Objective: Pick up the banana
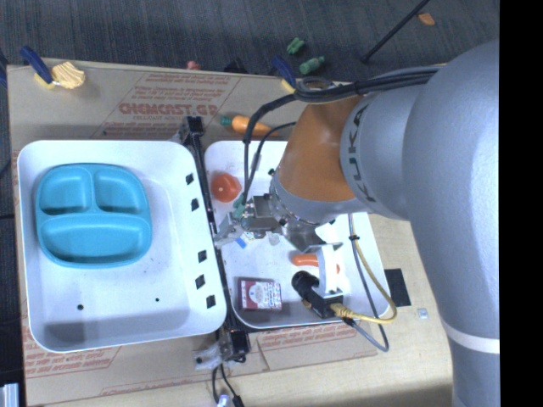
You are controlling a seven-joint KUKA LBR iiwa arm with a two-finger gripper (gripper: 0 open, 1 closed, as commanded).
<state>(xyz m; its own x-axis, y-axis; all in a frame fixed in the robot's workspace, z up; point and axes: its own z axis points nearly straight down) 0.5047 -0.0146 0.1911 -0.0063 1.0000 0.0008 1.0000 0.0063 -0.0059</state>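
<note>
- The arm (407, 134) comes in from the right and covers most of the right bin (222, 155); its orange band sits above the middle of this bin.
- The gripper (253, 219) is low over the left part of the right bin, near the wall between the two bins. It is a dark, shiny cluster of metal parts, and I cannot tell how it stands or whether it has hold of anything.
- I cannot find the banana with certainty; the arm hides a large part of the right bin.
- An orange-red round object (225, 186) lies in the right bin, just up and left of the gripper.
- A small dark red box (259, 294) lies flat near the front edge of the right bin.
- A small orange piece (305, 259) shows just under the wrist.
- The left bin (170, 303) holds a blue divided plate (93, 214) in its upper left part.
- An orange and green object (246, 125) lies on the bench (153, 96) just behind the right bin.
</note>
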